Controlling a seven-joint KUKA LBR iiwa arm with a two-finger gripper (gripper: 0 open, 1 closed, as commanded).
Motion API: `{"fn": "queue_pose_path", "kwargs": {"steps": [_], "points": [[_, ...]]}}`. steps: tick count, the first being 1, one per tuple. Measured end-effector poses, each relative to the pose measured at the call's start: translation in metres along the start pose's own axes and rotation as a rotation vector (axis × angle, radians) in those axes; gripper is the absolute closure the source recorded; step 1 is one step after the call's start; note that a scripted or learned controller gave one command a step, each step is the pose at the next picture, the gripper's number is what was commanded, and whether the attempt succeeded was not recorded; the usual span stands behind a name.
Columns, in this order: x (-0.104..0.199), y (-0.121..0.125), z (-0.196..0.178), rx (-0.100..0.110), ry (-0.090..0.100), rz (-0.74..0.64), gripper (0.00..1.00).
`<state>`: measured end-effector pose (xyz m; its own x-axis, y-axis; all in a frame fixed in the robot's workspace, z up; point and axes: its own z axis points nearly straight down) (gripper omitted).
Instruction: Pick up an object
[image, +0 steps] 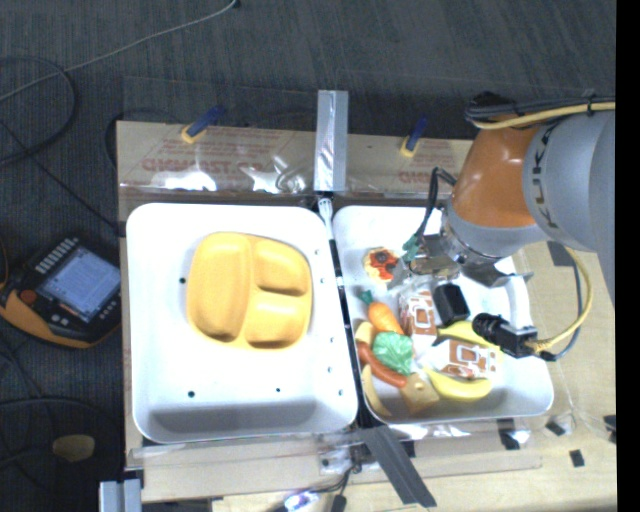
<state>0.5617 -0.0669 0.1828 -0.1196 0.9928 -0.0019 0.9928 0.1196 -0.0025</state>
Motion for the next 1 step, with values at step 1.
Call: {"fn": "queue_pose_path", "kwargs": {"steps": [1], "points": [[0.0074, 0.03, -0.0368, -0.001, 0.0, -0.237, 1.0]]}}
